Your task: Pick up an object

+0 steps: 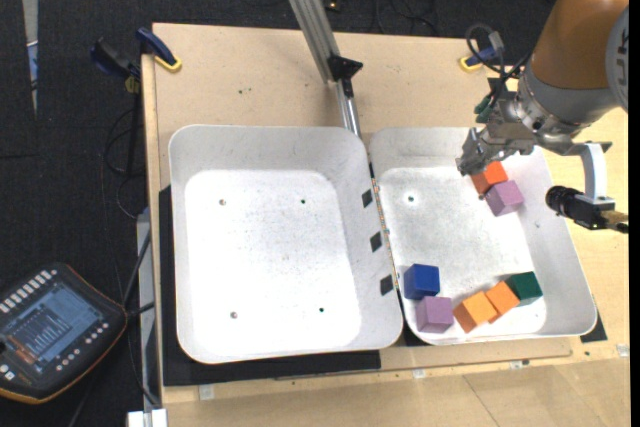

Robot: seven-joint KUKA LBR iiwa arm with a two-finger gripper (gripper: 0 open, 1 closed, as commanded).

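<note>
Nearest the lens, a handheld controller (48,330) lies at the lower left; its screen text is too small to read. Over the right bin (560,245), the gripper (478,161) hangs just above an orange block (489,178) touching a purple block (504,198); more blocks (470,300) lie well apart along the bin's front edge

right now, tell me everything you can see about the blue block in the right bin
The blue block is a small solid-coloured cube, matte, possibly foam or wood. It sits flat on the floor of the right bin, near that bin's left wall toward the front. Its front edge touches or nearly touches a purple block. The gripper is far from it, at the bin's back.
</note>
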